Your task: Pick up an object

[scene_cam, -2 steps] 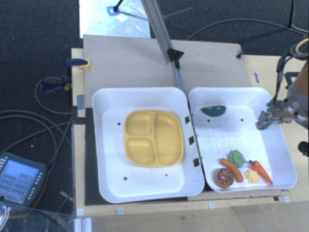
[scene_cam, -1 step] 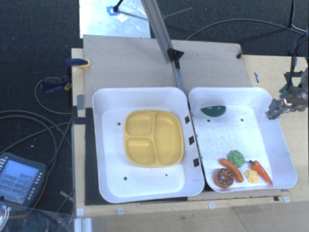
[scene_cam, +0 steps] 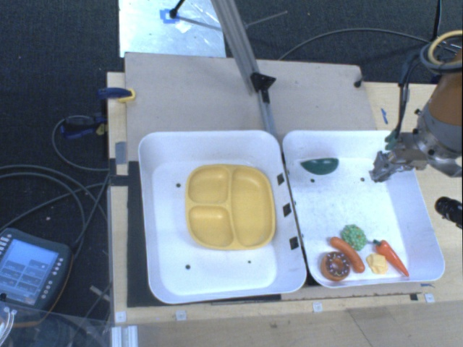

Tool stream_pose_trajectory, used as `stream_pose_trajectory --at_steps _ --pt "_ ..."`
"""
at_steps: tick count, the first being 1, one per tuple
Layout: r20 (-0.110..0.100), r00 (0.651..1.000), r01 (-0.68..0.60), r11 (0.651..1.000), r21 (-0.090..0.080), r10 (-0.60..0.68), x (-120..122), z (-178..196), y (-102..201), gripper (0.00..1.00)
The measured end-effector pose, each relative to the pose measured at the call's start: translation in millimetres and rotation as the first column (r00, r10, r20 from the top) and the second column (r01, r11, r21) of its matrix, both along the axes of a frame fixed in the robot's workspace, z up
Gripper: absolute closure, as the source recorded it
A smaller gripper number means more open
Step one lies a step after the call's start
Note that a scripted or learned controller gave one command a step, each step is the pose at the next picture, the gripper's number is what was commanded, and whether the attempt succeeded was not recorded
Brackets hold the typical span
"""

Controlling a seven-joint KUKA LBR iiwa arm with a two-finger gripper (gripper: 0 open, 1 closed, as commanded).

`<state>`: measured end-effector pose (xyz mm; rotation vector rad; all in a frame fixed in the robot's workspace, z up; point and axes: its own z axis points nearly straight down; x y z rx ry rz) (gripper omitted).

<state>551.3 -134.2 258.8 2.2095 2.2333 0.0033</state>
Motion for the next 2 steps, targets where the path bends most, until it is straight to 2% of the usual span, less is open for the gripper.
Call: stream_pose_trajectory --at_steps 2 --pt "0.001 1.000 -0.001 1.000 0.001 0.001 11 5 104 1.00"
